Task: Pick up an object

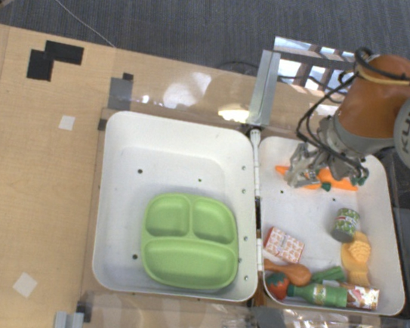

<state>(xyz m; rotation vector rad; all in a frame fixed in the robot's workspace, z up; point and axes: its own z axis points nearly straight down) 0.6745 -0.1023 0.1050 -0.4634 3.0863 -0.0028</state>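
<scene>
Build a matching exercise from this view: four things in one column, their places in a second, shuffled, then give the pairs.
Things:
1. green divided plate
2. carrot
3. green bottle
4. small can

Places:
A. far end of the right bin, just under the gripper
B. near edge of the right bin, lying on its side
C. left bin, toward its near side
D. right side of the right bin, about halfway along

Pairs: 1-C, 2-A, 3-B, 4-D

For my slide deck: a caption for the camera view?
Claw above orange carrot toy in right white bin; green divided plate left.
</scene>
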